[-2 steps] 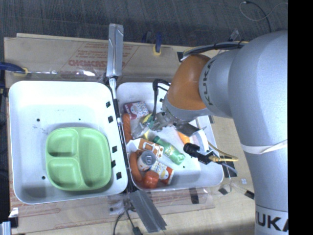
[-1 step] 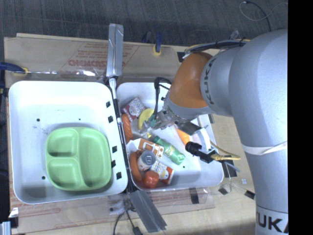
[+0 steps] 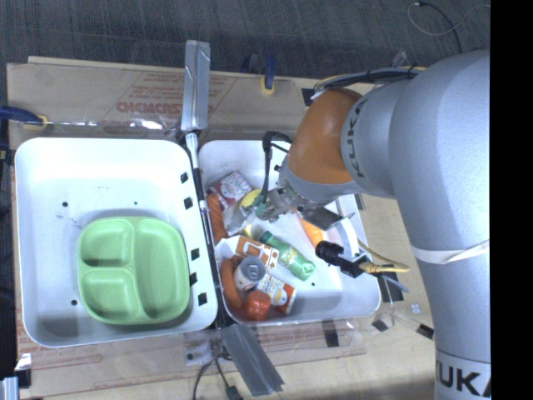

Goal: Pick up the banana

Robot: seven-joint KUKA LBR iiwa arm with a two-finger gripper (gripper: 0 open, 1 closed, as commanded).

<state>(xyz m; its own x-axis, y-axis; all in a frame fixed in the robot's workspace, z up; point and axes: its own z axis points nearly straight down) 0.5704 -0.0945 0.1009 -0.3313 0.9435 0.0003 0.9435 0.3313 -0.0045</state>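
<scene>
Gripper (image 3: 268,200) first: we can't tell how it's set, it's buried in the clutter of the right bin (image 3: 241,152) under the arm (image 3: 400,140). Left bin (image 3: 50,173) has a green tray (image 3: 133,269). Banana (image 3: 250,198) sits right beside the gripper, mostly hidden.

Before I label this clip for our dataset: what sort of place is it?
Probably a robotics lab bench for pick-and-place trials: a KUKA arm reaches over two white bins, one holding a green divided plate, the other a jumble of toy groceries.

Divided plate (image 3: 133,269) in left bin (image 3: 50,165)
</scene>
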